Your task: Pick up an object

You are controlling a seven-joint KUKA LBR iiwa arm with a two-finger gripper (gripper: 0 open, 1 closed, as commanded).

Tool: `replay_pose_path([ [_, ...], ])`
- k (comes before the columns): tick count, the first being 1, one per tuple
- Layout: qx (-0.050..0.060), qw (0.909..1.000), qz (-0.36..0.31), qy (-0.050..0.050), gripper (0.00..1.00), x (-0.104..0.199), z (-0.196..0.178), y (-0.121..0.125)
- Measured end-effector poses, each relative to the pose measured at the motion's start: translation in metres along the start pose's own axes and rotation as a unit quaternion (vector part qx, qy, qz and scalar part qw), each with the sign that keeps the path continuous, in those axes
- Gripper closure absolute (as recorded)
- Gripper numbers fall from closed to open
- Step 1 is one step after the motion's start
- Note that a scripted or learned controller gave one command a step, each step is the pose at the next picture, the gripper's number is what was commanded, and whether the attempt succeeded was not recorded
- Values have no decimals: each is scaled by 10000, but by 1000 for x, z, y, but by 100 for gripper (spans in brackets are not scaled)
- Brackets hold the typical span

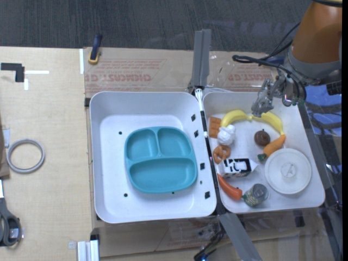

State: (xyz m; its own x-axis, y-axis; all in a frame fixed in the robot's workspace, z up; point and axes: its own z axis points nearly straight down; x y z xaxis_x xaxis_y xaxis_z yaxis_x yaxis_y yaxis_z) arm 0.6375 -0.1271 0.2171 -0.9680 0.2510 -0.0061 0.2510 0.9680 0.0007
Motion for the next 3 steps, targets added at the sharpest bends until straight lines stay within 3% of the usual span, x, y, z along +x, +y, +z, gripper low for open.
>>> replay_pose_path([
  [1, -3, 9961, -879, 12, 100, 34, 124, -13],
  [2, -6, 9679, -2512, 14, 100, 58, 124, -48],
  [3, -8, 9679, -2513, 13, 0, 58, 124, -48],
])
